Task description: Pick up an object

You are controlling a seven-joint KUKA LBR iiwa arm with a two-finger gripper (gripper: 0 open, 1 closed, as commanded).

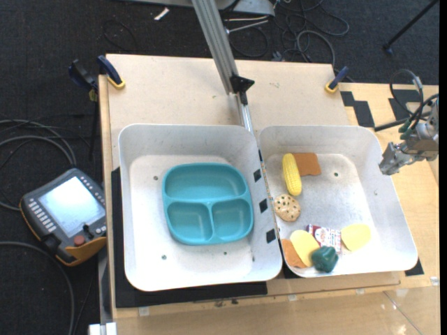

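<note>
**Arm at the right bin's edge**

The gripper point(395, 160) hung at the right bin's point(363, 139) outer rim. Inside lay a corn cob point(291, 174), a cookie point(286, 206) and a green toy point(324, 258). A teal tray point(208, 203) sat in the left bin point(140, 145).

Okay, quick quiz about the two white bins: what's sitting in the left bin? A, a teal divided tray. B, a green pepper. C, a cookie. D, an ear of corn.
A: the teal divided tray lies alone in the left bin, while the corn and cookie lie in the right bin.
</note>
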